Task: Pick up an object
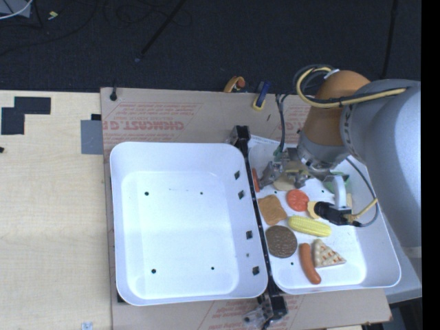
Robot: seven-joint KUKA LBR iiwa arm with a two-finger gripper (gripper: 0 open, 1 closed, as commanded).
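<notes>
- As the single overhead camera looks down at a slant, a table of pale wood carries two shallow white bins side by side on a cardboard sheet.
- The left bin has a bare white floor.
- The right bin holds a cluster of toy foods: a slice of toast, a red tomato slice, an ear of corn, a round brown cookie, a sausage and a pizza wedge.
- The grey arm with its orange band reaches in from the right, and its claw sits low over the far end of the right bin, just beyond the tomato slice and toast.
- Whether the claw is spread or pressed together cannot be told; the wrist and cables hide its tips.
- A pale item lies under the claw, too hidden to name.
- Nothing can be seen held, so the pick looks not yet made.
- To do it well, I judge the claw should centre on one piece standing apart from its neighbours, such as the tomato slice, come straight down, close across its narrow side, and lift slowly so crowded pieces are not dragged along.
</notes>
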